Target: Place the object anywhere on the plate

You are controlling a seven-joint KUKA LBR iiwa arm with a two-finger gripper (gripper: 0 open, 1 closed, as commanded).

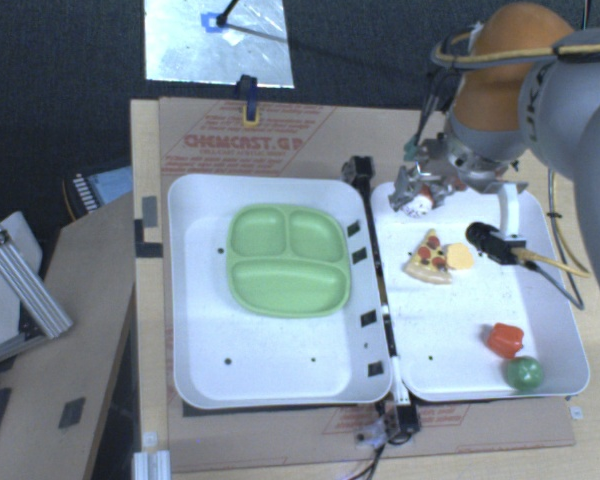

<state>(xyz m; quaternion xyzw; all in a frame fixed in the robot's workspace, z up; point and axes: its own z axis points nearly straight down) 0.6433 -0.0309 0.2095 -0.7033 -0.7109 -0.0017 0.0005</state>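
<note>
Over right bin (555,298) far corner, arm bent down; pincer (417,190) clamped on small white object (419,204).

The arm (570,98) is cut off by the right and top edges, so its base and most of its length are out of sight. The gripper (417,196) sits low over the far left corner of the right bin (555,358), and its fingers are too small and cluttered to tell apart. A small white and red thing (421,204) lies right at the fingertips, partly covered by them; what it is cannot be made out, nor whether it is gripped. The printed lettering on the cardboard (245,140) beyond the bins is blurred.
</note>
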